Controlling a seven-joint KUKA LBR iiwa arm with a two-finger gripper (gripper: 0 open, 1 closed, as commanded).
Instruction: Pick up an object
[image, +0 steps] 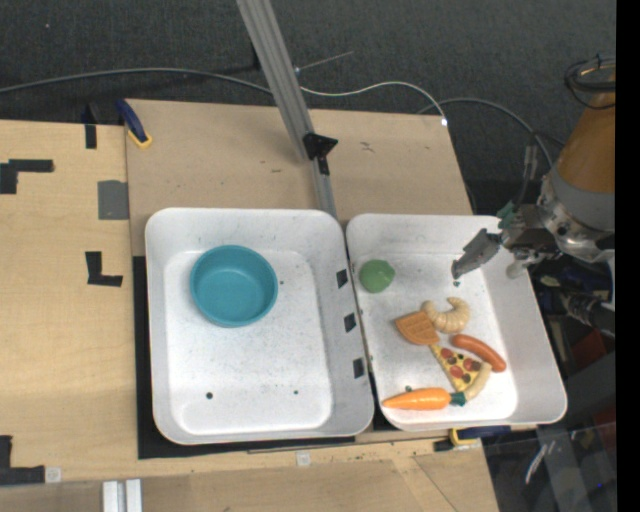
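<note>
Nothing has been picked up yet. The gripper (468, 262) hangs over the right bin (530, 400) toward its two o'clock corner, above bare floor, with no object between its fingers. How wide the fingers stand I cannot tell; they are small and dark against the white.

The candidates lie apart from it: a green ball (376, 276) at nine o'clock from the gripper, and around six o'clock a croissant (447, 315), what may be an orange wedge (414, 328), a hot dog (479, 351), a pizza slice (461, 372) and a carrot (418, 400). The left bin (170, 400) holds a blue bowl (234, 285).

The descent, the closing and the lift all remain.
</note>
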